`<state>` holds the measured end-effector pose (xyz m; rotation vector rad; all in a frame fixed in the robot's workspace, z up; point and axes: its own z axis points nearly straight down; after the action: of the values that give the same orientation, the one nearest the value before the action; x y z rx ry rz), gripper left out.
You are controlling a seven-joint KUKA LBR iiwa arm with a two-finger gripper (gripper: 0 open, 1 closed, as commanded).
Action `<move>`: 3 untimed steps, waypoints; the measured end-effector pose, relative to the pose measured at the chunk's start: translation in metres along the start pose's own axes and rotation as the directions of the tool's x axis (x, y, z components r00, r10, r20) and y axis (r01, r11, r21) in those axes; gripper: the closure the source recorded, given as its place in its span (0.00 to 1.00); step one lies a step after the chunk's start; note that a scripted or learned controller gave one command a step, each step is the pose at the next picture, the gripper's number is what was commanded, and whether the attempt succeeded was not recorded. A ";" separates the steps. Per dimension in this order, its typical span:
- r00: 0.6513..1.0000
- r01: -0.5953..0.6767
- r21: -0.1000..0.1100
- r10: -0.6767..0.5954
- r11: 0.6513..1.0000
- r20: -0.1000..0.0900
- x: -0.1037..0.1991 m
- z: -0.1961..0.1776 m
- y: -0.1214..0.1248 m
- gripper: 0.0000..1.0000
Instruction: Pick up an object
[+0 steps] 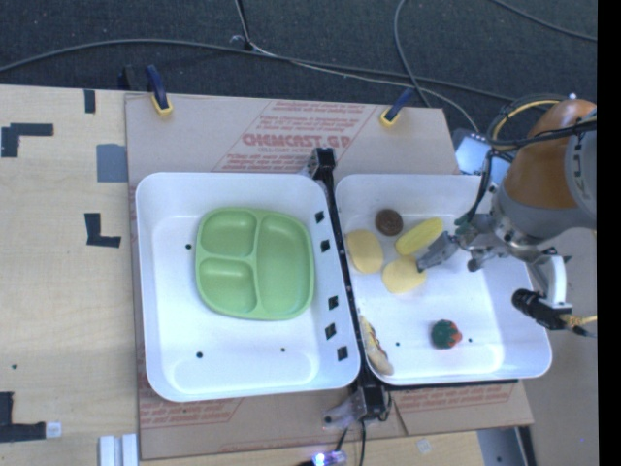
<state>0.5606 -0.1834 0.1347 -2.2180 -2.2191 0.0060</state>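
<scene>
A smooth green divided plate [256,263] lies in the left bin [155,289]. In the right bin [519,357], three yellow rounded pieces cluster: one [365,250] leftmost, one [403,277] lower, and a longer one [419,235] slanting up-right. The gripper [436,250] sits just right of them, touching; its state cannot be told.

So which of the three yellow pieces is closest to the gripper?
The elongated yellow piece at upper right of the cluster: the gripper sits right at its lower end. The round one lies farthest left; the third lies just below.
</scene>
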 end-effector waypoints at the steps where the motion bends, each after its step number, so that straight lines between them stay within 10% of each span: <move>1: 1.000 0.002 -0.004 -0.002 1.000 0.001 0.000 -0.013 0.001 1.00; 3: 1.000 0.000 -0.007 0.000 1.000 0.001 0.003 -0.086 0.011 1.00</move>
<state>0.5724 -0.1803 0.2202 -2.2213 -2.2233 -0.0008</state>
